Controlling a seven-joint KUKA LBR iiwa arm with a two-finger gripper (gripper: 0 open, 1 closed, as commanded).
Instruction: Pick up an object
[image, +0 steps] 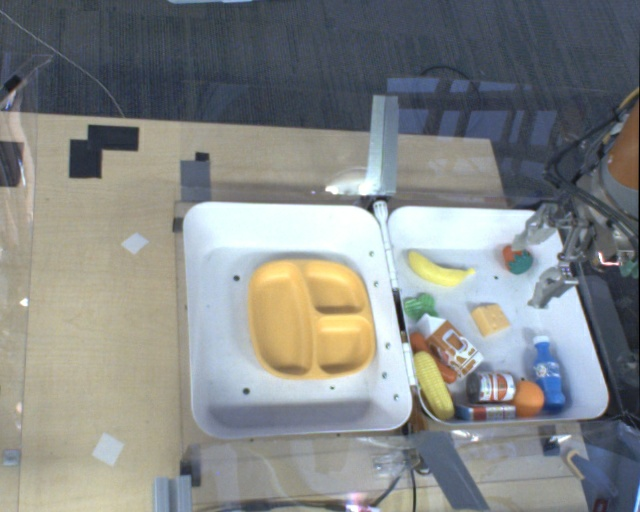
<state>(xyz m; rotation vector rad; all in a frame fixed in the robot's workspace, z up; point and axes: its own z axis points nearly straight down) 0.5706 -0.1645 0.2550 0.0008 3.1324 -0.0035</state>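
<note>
The pale wooden surface (90, 300) carries black tape marks near its far left corner and two shallow white bins side by side. The left bin (210, 400) holds a yellow divided plate (310, 317), lying flat near its middle with three compartments facing up.

The right bin (560, 330) holds a scatter of toy food and small items. Along its left wall, a green vegetable piece (418, 305) sits just above a small white and orange carton (450, 346), and a yellow corn cob (434, 384) lies below that, running down toward the near left corner. A yellow banana (440, 268) lies toward the far side of the bin, apart from the rest. A tan wedge that looks like cheese (490, 319) rests near the middle. Along the near edge, a dark can with a red and white label (492, 387) lies on its side, touching an orange ball-like fruit (529, 397), and a blue bottle with a white cap (547, 372) lies just beside that fruit on its right.

Near the far right of the bin, a small round orange and green object (518, 259) sits just beside the claw (547, 258). The claw's two grey fingers are spread apart, one near the far side and one nearer the camera, with nothing between them. The arm reaches in from the right edge over the bin's right rim.
</note>
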